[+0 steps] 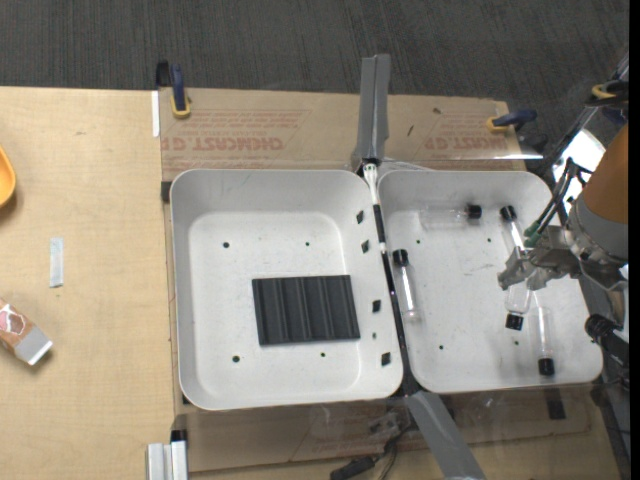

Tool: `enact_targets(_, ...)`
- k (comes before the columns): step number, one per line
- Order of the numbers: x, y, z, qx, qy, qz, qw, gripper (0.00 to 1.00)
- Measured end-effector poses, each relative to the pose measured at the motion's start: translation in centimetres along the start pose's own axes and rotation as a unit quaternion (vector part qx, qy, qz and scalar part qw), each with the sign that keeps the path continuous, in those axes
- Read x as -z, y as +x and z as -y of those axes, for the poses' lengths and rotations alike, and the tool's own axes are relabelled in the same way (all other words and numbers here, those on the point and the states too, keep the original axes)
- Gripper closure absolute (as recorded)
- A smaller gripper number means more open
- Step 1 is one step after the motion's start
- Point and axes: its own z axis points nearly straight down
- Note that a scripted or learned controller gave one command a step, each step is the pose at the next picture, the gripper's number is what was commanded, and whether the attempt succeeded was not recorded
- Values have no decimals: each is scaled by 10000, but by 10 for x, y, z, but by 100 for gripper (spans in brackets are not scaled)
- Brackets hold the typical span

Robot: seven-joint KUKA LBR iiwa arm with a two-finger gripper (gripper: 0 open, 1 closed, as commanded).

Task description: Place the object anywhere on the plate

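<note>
Nearest the camera, a grey bar (pixel 446 440) runs at a slant across the near edge of the bench, below the junction of the two bins. The left bin (pixel 200 368) contains a dark ribbed plate (pixel 305 309), rectangular, lying flat slightly near of the bin's centre. The right bin (pixel 440 363) contains several clear tubes with black caps: one tube (pixel 404 286) lies just beside the left wall, along the divider; a second (pixel 447 216) and a third (pixel 513 230) lie toward the far side; a fourth (pixel 516 311) sits just below the gripper; a fifth (pixel 544 346) lies near the right near corner. All the tubes are in the right bin, well apart from the plate. The gripper (pixel 524 273) hangs over the right part of the right bin, above or touching the fourth tube; whether it is released or clenched cannot be told, as the tube is transparent and the detail is small. The arm (pixel 606 203) enters from the right. Far of the bins lies a cardboard sheet (pixel 260 133) with red print, fixed by two clamps (pixel 178 92) (pixel 512 120). On the wooden tabletop (pixel 90 408) to the left lie a small grey strip (pixel 56 262), a packet (pixel 22 333), and an orange item (pixel 5 178) cut by the left edge.
</note>
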Motion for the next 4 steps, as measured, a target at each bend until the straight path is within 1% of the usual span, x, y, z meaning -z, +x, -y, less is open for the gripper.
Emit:
enact_targets(1,45,31,25,1062,-2,3,9943,100)
enact_targets(2,124,108,31,1497,-3,7,9887,100)
enact_targets(3,89,182,38,1330,10,6,9911,100)
enact_targets(4,-3,261,45,2424,19,5,9702,100)
